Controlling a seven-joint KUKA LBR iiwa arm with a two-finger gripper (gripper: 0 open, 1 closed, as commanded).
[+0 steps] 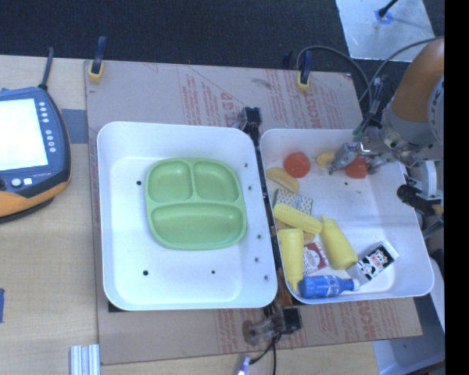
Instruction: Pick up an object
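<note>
While the pale wooden bench [39, 272] carries a brown cardboard sheet [219, 92] and a teach pendant [19, 151] at its left, two white bins sit side by side. Inside the left bin [117, 280] lies a green divided plate [195, 203]. Crowding the right bin [406, 280] are yellow corn-like pieces [297, 217], a blue bottle [324, 286] lying with its long axis left to right, and an orange ball [297, 164]. At that bin's far right, the pincer [350, 159] hovers touching a small red object [356, 168]; whether it grips is unclear.
</note>
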